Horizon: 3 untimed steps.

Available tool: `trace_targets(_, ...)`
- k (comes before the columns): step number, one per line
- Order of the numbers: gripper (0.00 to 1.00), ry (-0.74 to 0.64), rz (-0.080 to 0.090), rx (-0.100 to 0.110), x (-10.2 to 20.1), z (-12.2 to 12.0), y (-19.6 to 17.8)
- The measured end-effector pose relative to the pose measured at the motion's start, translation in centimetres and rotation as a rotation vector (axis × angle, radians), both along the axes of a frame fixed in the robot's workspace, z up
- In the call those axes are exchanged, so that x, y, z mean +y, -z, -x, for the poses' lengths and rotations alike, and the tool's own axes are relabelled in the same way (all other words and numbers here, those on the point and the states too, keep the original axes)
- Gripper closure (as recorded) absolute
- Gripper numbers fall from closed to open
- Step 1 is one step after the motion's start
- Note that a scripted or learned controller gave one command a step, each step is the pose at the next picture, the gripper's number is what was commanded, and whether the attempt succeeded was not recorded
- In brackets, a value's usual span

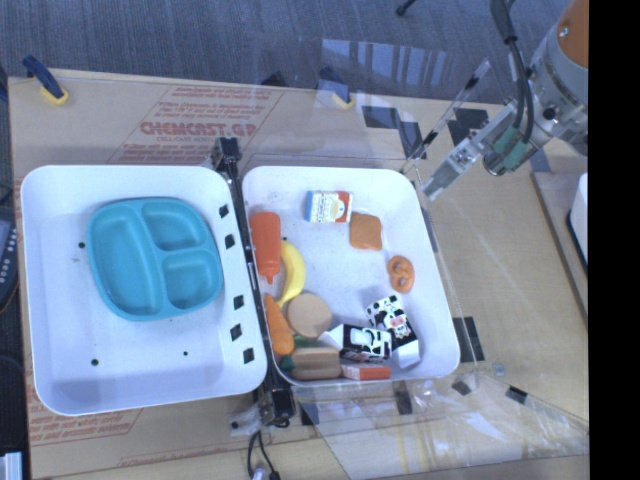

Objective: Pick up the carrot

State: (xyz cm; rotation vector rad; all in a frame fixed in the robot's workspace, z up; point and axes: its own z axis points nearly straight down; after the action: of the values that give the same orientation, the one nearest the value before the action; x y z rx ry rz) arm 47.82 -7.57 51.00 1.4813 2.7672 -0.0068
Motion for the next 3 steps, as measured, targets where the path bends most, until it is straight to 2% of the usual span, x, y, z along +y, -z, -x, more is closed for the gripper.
trace_targets(1, 0.00, 0.000, 0.000, 0.001, 0.0, 0.0, 0.0)
trace_targets(2, 1.00, -0.010, 0.002, 0.000, 0.1, -0.1, -1.1)
trace_targets(3, 0.00, -0.011, 0.002, 0.000, 0.1, -0.1, -1.1)
